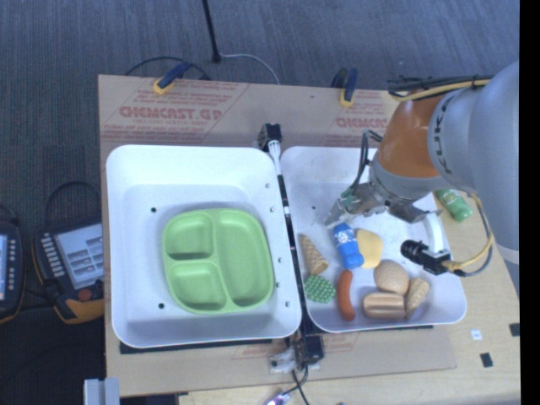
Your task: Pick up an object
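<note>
Grey carpet surrounds the worktop (169, 108). Within the right bin (314, 175), the hand (353, 202) sits just above the blue bottle (345, 245); its grip state cannot be determined.

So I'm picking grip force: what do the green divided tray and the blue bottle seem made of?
The green divided tray looks like moulded plastic, matte, with one even colour and rounded compartment edges. The blue bottle seems glossy hard plastic with a white label, though it is too small to be sure.
</note>
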You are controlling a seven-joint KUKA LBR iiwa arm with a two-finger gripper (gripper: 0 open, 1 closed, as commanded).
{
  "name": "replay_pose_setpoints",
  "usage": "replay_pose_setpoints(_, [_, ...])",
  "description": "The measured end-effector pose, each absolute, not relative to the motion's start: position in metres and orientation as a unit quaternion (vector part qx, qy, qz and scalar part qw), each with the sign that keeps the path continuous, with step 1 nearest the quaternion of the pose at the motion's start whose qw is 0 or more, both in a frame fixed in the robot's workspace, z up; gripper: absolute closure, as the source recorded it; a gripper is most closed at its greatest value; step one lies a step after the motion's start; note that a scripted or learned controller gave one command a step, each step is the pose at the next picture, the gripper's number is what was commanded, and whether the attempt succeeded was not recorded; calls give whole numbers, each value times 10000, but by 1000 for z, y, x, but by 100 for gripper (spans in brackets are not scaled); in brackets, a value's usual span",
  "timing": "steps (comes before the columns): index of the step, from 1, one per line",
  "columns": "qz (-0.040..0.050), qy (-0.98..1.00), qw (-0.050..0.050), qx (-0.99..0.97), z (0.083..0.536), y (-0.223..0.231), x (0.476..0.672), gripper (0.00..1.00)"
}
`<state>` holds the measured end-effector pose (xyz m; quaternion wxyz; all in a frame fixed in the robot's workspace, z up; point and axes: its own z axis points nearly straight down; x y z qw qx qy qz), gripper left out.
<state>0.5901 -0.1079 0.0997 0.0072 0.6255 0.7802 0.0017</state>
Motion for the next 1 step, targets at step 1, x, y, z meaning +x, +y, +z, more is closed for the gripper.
replay_pose_setpoints(1, [-6, 6509, -4, 7592, 184, -33, 562, 100])
